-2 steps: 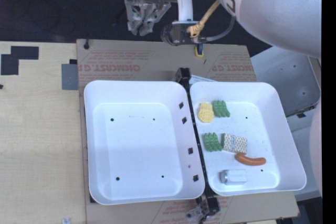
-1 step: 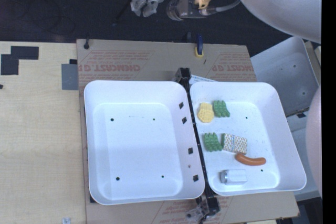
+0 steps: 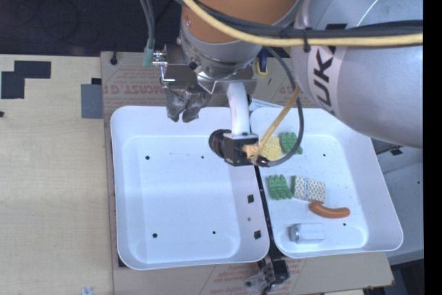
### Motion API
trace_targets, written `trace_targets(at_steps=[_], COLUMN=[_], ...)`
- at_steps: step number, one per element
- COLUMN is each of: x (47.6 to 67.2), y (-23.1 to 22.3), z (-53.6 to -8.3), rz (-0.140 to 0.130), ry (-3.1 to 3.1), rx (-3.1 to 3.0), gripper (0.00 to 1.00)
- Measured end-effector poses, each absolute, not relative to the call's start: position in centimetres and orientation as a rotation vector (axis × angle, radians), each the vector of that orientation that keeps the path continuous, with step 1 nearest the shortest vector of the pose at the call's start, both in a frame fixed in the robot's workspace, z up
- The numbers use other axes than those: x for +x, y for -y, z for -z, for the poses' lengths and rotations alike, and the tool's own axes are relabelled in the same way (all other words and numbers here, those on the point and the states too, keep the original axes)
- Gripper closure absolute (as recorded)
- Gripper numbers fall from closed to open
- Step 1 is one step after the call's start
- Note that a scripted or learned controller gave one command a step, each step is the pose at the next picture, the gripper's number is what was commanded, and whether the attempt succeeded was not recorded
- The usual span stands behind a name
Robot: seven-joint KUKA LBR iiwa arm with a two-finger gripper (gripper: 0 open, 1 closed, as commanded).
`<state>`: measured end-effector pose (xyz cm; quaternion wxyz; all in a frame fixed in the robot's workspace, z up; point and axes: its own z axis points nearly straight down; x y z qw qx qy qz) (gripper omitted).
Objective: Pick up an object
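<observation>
1. Arm (image 3: 359, 24): grey, orange band above the wrist. Comes in from the right and spans the top of the camera view, covering the far rims of both bins near the middle.
2. Bench (image 3: 48, 183): pale wood on the left with a few dark patches toward the far-left corner. Carries a brown cardboard sheet (image 3: 138, 83) under the bins.
3. Left bin (image 3: 179, 197): white, shallow, side by side with the other bin, touching it along the centre seam.
4. Right bin (image 3: 359, 169): white, shallow. Holds all six loose objects, i.e. every pick candidate.
5. Gripper (image 3: 184, 110): hangs over the far rim of the left bin, left of centre, well apart from the objects. Too dark and foreshortened; cannot tell how far open, nor whether anything is gripped.
6. Orange sausage (image 3: 330, 211): lies flat in the near half of the right bin, slightly curved.
7. Patterned block (image 3: 309, 188): white-and-orange checks, just beside the sausage on its far side.
8. Yellow piece (image 3: 271, 147): far-left part of the right bin, close to the centre seam.
9. Green block (image 3: 277, 186): ribbed, touching the patterned block's left end.
10. Green piece (image 3: 289, 141): just right of the yellow piece, touching or nearly so.
11. Grey cylinder (image 3: 306, 233): on its side near the front wall, near the sausage.
</observation>
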<state>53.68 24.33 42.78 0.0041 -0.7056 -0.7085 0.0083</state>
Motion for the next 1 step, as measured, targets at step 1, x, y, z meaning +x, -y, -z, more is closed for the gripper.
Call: trace_targets(at_steps=[1], x=[47.29], y=[-20.68], z=[-37.82], rz=[-0.017], ry=[2.214], rx=[-2.222], gripper=[1.0])
